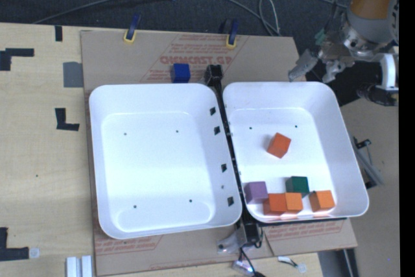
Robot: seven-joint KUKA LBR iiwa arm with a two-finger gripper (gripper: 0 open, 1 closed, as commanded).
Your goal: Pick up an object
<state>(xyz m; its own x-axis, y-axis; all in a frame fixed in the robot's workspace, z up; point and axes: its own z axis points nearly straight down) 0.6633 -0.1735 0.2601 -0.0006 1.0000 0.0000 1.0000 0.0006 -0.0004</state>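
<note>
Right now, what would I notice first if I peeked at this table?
Probably the bright blocks in the right bin: an orange block sits alone mid-bin, while purple, green and orange ones huddle along its near edge. A blue block rests on the cardboard behind the left bin, and the gripper hangs above the right bin's far corner.

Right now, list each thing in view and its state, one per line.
End effector: fingers spread open, holding nothing, above the right bin's far rim.
Right bin: holds six blocks.
Lone orange block: tilted, apart from the others.
Purple block: flat, in the near cluster.
Green block: flat, same cluster.
Blue block: outside both bins.
</note>
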